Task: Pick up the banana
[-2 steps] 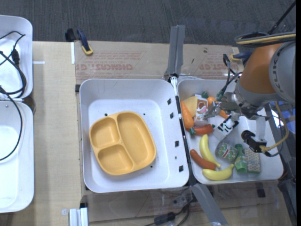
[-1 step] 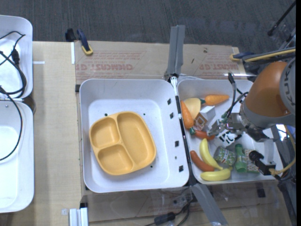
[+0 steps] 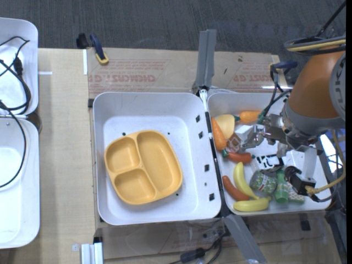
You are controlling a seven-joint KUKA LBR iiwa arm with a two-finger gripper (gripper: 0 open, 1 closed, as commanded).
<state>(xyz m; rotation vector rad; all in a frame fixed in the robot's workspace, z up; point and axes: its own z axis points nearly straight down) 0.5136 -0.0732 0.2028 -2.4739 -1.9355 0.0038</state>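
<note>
A yellow banana [image 3: 240,179] lies in the right bin [image 3: 324,205], curved and pointing toward the bin's front. A second yellow banana-like piece [image 3: 252,204] rests along the front wall just below it. My gripper [image 3: 250,139] hangs over the middle of the right bin, above and slightly behind the bananas, close to a red chili [image 3: 239,157]. Nothing yellow shows at its tip. The grey arm with its orange band [image 3: 313,87] covers the bin's right part.
The right bin also holds an orange carrot [image 3: 218,135], a pale yellow fruit [image 3: 224,121], another red chili [image 3: 233,188] and green toy items [image 3: 265,182]. A yellow divided plate [image 3: 143,166] sits in the left bin [image 3: 104,114]. Cables hang beside the arm.
</note>
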